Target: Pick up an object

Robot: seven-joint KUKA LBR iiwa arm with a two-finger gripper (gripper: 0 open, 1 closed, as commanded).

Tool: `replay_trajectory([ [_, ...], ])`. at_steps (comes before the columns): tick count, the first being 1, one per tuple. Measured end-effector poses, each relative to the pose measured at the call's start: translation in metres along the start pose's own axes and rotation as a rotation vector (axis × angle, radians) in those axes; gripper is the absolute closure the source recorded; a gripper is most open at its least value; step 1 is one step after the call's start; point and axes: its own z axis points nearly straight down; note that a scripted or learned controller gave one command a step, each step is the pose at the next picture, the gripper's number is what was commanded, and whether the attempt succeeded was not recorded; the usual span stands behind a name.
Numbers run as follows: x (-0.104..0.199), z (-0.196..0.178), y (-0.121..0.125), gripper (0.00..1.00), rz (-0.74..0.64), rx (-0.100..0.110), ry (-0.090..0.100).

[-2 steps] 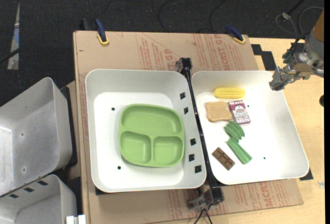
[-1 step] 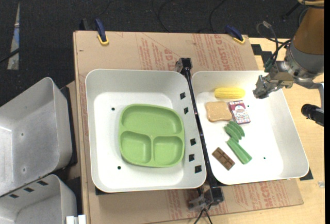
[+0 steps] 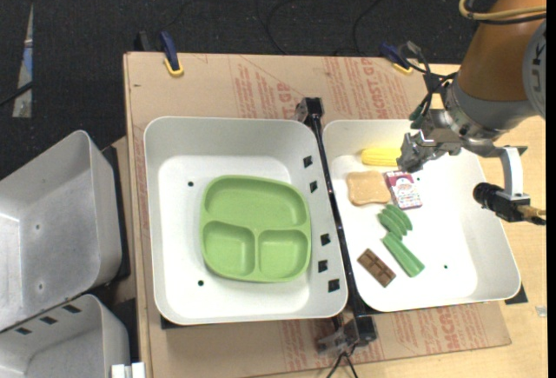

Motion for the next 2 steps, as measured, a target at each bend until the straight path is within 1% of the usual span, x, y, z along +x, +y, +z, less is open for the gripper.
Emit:
replay_trajectory([
  [1, 0.045, -0.006, -0.014, 1.0, 0.0, -0.001, 0.0],
  [2, 0.098, 0.003, -0.036, 1.0, 0.0, 0.001, 0.0],
])
